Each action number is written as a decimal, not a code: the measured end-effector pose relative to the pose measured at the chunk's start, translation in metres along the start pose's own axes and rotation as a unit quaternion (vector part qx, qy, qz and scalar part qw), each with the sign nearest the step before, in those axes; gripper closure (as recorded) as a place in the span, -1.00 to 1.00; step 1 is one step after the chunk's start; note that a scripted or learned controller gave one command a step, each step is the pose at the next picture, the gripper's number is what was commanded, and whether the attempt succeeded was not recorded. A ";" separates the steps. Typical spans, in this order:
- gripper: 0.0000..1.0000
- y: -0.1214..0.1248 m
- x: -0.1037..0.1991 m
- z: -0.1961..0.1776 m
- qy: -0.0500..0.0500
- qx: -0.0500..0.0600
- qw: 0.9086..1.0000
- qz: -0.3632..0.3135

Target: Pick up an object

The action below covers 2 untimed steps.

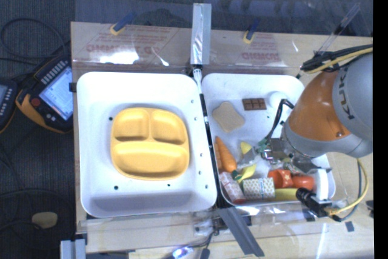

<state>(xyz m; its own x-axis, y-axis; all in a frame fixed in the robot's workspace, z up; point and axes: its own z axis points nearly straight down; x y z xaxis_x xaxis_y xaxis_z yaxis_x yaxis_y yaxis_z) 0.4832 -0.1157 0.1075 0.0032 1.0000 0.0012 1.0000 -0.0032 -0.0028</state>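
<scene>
The toys sit in the right bin [212,85], most of them crowded into its near half. A long orange carrot [225,156] lies near the wall between the two bins. Its long side runs from about 11 o'clock to 5 o'clock, and its top end points toward 11 o'clock. Just above it, toward 12 o'clock, is a tan slice of bread [228,116], lying flat. At 1 o'clock from the bread is a small brown chocolate bar [254,104], with its long side going 9 to 3 o'clock. Right of the carrot lies a small yellow and green piece [246,148]. Below that, toward 6 o'clock, a white speckled block [259,188] lies flat, long side 9 to 3 o'clock. A red toy [291,179] lies just to its right, and a thin yellow piece [286,194] runs along under the red toy.

The gripper [280,153] hangs over the pile, just above the red toy. It is too dark and mixed in with the toys to tell whether it is open or closed, or touching anything. The grey arm with its orange band [318,109] comes in from 3 o'clock and covers the right side of that bin.

The left bin [91,130] holds a yellow tray [150,142] with three sections, in the middle, flat. Both bins rest on the bench [82,39]. Off at 9 o'clock lies a hand controller with a blue screen [53,94].
</scene>
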 end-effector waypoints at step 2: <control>-1.00 0.043 -0.025 0.018 -0.002 -0.005 0.998 -0.056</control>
<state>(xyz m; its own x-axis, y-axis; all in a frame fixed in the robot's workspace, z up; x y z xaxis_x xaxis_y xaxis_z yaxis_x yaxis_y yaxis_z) 0.5262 -0.1412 0.0891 -0.1078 0.9942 -0.0024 0.9941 0.1078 0.0075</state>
